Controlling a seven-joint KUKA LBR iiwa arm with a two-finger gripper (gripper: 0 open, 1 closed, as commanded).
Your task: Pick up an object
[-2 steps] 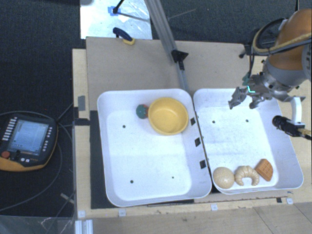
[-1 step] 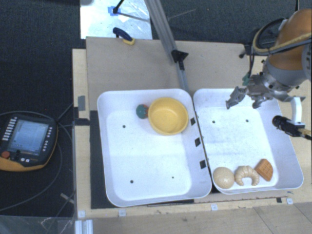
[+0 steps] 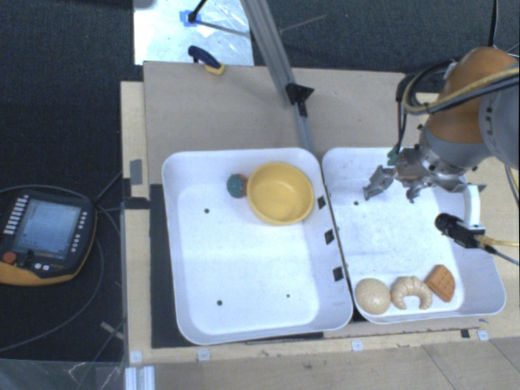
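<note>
My gripper [image 3: 395, 187] hangs over the upper part of the right bin [image 3: 487, 303], open, with nothing between its fingers. Along that bin's front edge lie a pale round bread roll [image 3: 373, 296], a croissant [image 3: 411, 292] and a brown waffle-like piece [image 3: 441, 282], all well below the gripper in the view. The left bin [image 3: 244, 299] holds a yellow bowl [image 3: 280, 193] at its upper right, with a small teal ball [image 3: 236, 185] touching the bowl's left side.
A black connector on a cable [image 3: 457, 230] hangs by the arm over the right bin. A metal pole [image 3: 276, 47] slants across the bench behind the bins. A teach pendant [image 3: 41, 238] lies on the floor at far left.
</note>
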